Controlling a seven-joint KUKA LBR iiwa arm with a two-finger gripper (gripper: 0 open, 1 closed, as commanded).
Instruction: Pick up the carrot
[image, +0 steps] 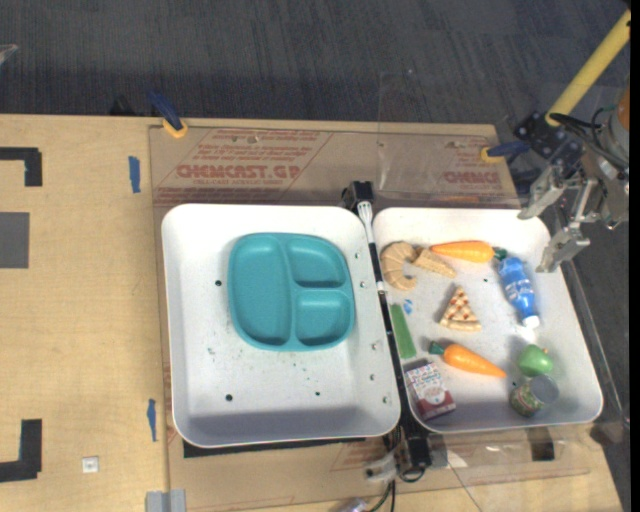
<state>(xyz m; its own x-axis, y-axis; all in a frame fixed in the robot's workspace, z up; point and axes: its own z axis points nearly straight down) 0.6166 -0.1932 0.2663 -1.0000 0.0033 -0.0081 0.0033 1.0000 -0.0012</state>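
Hovering over the right white bin's (585, 345) far corner, the metal two-finger gripper (556, 232) hangs spread, apart from both orange carrots (462, 252) (473, 361).

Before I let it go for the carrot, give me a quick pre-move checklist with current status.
1. Target unique: not ok. Two carrots lie in the right bin, an upper carrot and a lower carrot.
2. Upper carrot free to grasp: cannot tell; the bread lies close to its left.
3. Lower carrot free to grasp: ok, clear on all sides.
4. Gripper over a carrot: not ok; it sits at the bin's upper right corner.
5. Fingers ready: cannot tell.
6. Nothing held: cannot tell.
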